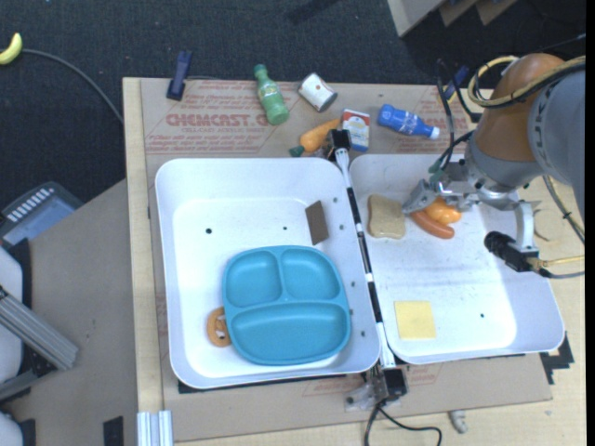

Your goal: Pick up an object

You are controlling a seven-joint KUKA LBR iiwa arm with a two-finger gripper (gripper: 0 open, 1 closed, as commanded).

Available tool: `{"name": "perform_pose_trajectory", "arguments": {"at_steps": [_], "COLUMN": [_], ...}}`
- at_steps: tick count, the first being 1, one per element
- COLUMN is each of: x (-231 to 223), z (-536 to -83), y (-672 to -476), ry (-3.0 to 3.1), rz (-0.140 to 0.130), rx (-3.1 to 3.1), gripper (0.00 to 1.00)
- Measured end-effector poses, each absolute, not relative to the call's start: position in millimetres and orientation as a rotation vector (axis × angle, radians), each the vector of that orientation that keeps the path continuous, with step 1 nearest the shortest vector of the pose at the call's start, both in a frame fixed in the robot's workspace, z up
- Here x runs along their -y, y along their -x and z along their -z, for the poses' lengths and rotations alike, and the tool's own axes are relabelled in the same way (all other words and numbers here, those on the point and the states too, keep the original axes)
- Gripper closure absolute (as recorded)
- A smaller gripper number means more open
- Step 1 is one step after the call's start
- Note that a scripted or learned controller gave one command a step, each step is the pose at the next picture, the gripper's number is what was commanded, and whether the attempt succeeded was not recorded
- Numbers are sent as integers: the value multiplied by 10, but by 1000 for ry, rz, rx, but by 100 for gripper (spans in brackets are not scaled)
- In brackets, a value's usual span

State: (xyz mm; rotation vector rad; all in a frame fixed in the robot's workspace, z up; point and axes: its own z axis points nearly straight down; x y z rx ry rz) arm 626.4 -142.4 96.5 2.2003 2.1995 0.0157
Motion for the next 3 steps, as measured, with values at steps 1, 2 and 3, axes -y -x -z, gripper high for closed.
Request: {"name": "perform_pose_trajectory", "arguments": {"at_steps": [1, 2, 3], "x": [1432, 1429, 1154], "z": [-1089, -1085, -871], "y": [-6280, -6277, -6120], "ry": [-2199, -2200, -2219], "rz": [-20, -19, -3], "rx": [-2195, -2196, -2220], "gripper": [100, 0, 0]}}
